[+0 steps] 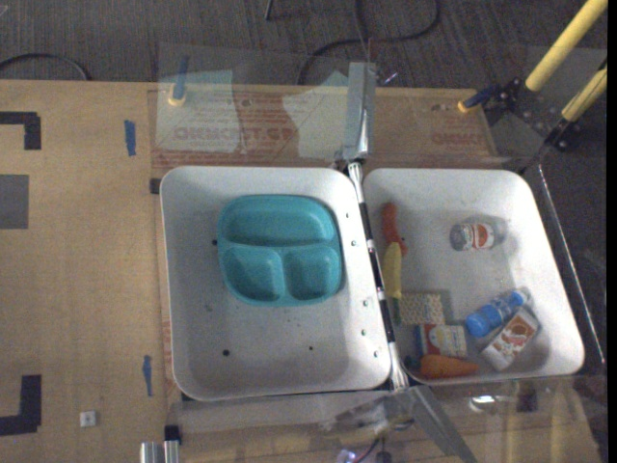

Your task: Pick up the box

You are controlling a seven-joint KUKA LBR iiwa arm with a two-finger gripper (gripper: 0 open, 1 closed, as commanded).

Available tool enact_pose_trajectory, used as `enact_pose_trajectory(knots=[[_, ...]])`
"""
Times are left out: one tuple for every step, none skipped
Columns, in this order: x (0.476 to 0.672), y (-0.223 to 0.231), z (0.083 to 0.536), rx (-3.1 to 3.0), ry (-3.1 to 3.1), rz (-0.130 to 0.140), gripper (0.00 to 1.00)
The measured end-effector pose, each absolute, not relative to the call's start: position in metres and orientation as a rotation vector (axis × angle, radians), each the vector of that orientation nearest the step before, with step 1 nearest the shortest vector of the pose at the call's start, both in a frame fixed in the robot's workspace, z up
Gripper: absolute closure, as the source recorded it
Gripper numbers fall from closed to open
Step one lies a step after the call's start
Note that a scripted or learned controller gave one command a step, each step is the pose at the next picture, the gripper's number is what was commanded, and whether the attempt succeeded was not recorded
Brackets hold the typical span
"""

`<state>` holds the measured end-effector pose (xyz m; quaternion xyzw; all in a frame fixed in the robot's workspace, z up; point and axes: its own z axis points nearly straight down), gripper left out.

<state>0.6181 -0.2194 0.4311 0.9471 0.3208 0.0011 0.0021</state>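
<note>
Small box [445, 339] lies wedged between carrot [446, 366] and blue bottle [495, 313], crowding any grasp; jaws' state: cannot tell.

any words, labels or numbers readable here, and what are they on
Nothing reads surely.
Red print on the clear panel behind the left bin: large letters, too blurred and glared to quote.
Fainter red print behind the right bin: unreadable.
Labels on the can, bottle, box and carton: too small and blurred.
</note>
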Motion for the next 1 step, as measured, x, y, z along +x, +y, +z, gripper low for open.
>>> enact_pose_trajectory(knots=[[0.5762, -0.2196, 0.3757, 2.950, 1.085, -0.002, 1.00]])
